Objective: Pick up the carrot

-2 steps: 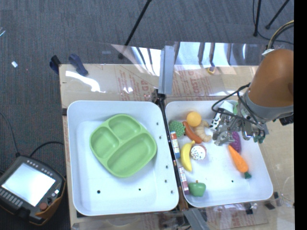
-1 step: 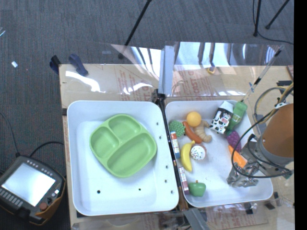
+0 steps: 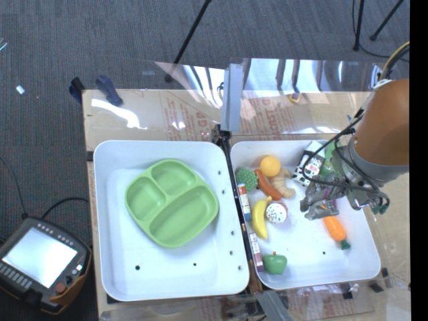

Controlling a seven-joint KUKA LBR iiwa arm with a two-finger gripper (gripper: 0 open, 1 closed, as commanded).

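Here the fingers [image 3: 319, 206] hover just beside the carrot [image 3: 335, 229]; their opening is unclear.

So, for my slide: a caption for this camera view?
Gripper poised just above carrot in right bin.

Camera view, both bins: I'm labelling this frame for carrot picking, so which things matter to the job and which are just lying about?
Belongs to the job:
carrot
end effector, just above-left of the carrot
right bin

Just lying about:
green divided plate
banana
orange ball
green pepper
cupcake
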